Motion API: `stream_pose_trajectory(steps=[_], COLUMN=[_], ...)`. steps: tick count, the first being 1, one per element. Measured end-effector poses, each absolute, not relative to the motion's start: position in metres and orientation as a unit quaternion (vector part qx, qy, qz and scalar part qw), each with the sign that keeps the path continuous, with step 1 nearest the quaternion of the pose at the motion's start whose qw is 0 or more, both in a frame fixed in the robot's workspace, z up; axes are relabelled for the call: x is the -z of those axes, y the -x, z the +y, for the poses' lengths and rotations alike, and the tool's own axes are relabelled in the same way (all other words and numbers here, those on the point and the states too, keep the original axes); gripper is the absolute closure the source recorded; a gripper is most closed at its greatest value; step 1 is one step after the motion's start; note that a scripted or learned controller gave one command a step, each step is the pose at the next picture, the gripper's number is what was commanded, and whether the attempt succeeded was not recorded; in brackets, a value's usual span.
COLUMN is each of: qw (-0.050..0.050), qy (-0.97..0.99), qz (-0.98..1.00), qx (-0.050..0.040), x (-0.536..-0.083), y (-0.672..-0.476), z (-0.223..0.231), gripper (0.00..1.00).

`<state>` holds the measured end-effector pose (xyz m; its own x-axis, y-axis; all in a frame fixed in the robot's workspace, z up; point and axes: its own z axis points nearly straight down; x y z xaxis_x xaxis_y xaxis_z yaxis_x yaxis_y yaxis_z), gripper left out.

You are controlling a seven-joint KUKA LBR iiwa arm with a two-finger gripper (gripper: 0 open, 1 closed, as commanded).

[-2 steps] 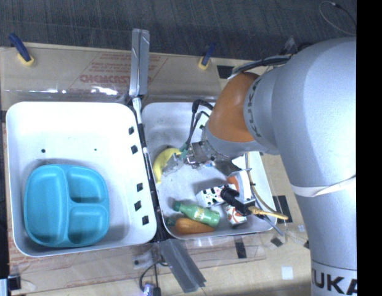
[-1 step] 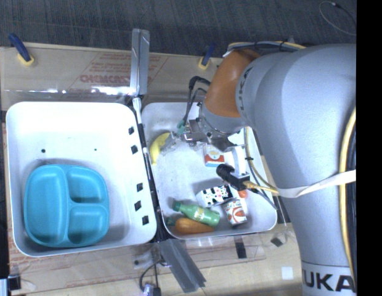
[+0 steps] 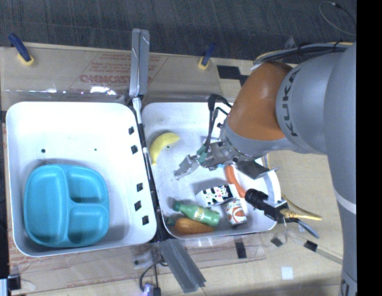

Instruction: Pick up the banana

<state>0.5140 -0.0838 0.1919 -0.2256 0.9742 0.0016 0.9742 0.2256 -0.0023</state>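
The banana (image 3: pixel 161 144) is seen in the right bin (image 3: pixel 178 113), in that bin's upper left part, close to the divider wall between the two bins. The gripper (image 3: pixel 183 167) is placed just right of and below it in the frame, near but apart; no contact is visible. From the fingertips the banana lies up and to the left. Its long axis runs on a diagonal, from a lower-left end near the wall to an upper-right tip, with a gentle curve bowed upward. The fingers appear slightly spread, with nothing between them; the gap is small and partly blurred, so the spread is judged, not certain.

The banana is seen as pale yellow, short and stubby, smooth, lying flat on the white floor of the bin. No other item touches it.

Judgement: the pick is not yet made. A short shift toward the upper left of the frame and a descent would be needed, with the fingers set across the diagonal axis, not along it. The nearby bin wall could obstruct a finger on the left side.

Clutter is grouped at the lower part of the right bin, well apart from the banana: a green bottle (image 3: pixel 198 213), a carrot (image 3: pixel 191 226), a small can (image 3: pixel 236 211). A blue tray (image 3: pixel 66 205) sits in the left bin (image 3: pixel 68 119).
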Motion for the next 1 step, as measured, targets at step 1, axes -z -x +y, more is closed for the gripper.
stream_pose_trajectory(steps=[1], qw=[0.003], qy=[0.680], qz=[-0.733], qx=[-0.0017], x=[-0.1906], y=[-0.4825], z=[-0.0540], gripper=[0.00])
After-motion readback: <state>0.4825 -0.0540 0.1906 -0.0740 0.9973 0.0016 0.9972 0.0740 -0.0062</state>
